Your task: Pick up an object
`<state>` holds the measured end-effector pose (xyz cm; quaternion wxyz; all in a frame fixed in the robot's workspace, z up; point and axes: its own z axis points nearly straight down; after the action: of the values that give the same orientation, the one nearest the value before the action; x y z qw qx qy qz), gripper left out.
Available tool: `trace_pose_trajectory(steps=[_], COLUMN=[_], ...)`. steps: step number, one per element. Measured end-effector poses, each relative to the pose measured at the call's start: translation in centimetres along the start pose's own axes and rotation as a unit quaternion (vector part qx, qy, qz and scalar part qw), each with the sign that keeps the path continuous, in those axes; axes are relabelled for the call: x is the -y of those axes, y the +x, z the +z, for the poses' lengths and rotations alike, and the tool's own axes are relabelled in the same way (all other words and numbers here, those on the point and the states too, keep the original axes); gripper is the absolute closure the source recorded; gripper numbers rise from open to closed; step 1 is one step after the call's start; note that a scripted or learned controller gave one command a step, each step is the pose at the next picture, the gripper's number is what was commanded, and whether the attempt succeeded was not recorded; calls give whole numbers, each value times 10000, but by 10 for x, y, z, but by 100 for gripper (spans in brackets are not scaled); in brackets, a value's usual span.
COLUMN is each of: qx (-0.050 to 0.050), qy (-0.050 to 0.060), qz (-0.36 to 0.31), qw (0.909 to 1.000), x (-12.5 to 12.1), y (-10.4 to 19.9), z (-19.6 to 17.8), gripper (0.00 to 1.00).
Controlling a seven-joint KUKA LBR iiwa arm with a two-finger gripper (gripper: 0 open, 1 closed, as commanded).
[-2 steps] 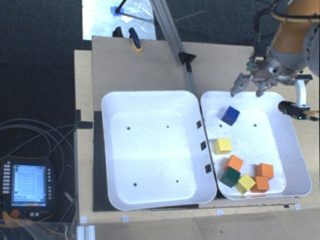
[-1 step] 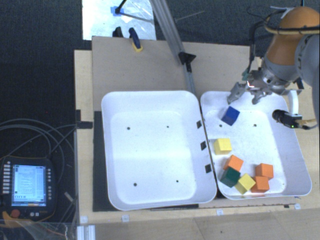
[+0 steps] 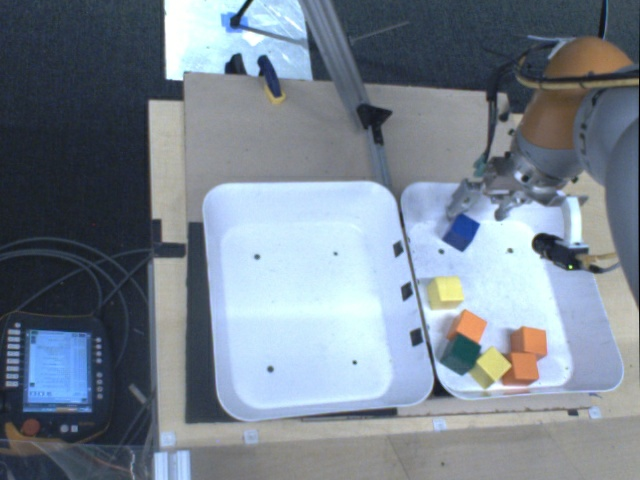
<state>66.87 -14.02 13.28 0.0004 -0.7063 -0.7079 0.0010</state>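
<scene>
Claw [image 3: 478, 200] hangs just above the blue block [image 3: 461, 232]; you cannot tell if it grips. Block looks lifted over the right bin [image 3: 590, 318], so pickup seems underway.

I count seven blocks in my right bin [image 3: 590, 363] — one blue [image 3: 461, 232], two yellow [image 3: 445, 291] [image 3: 491, 366], three orange [image 3: 469, 325] [image 3: 529, 341] [image 3: 520, 368], one dark green [image 3: 460, 353] — and two white bins on the surface, the left [image 3: 225, 218] included.
</scene>
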Motion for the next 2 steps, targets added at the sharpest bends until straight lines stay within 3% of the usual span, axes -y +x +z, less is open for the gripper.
trace_pose_trajectory(steps=[1,2], qx=[7,8], qy=[-37,-59], qz=[-11,-3], qw=[10000,10000], x=[-2,-6], y=[0,-9], z=[-15,-76], gripper=[100,100])
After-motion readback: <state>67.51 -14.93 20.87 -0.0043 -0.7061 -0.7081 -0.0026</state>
